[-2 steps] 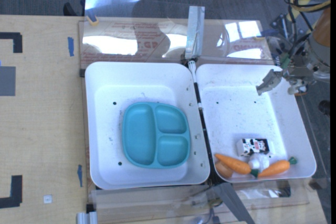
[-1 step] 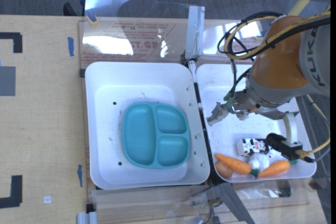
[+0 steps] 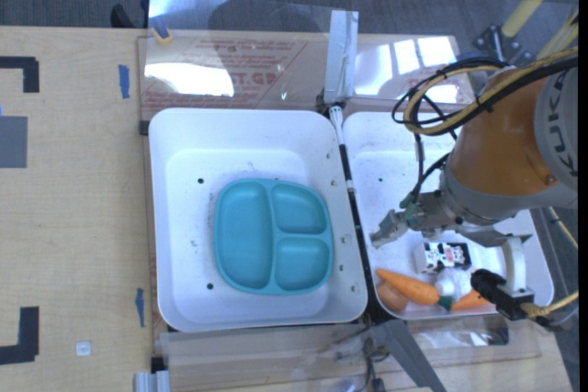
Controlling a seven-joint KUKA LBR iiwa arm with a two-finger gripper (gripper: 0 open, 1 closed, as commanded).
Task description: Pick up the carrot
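The carrot (image 3: pixel 410 285) is being observed in the right bin (image 3: pixel 367 162), at its near edge, long axis running roughly left-right. The gripper (image 3: pixel 397 226) is being held above the bin floor, up-view of the carrot and apart from it; its opening cannot be judged, and nothing is seen held. A teal divided plate (image 3: pixel 273 235) is being kept in the left bin (image 3: pixel 175 142).

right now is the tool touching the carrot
Apart. The camera view shows the tool above and left of the carrot, with white bin floor between them.
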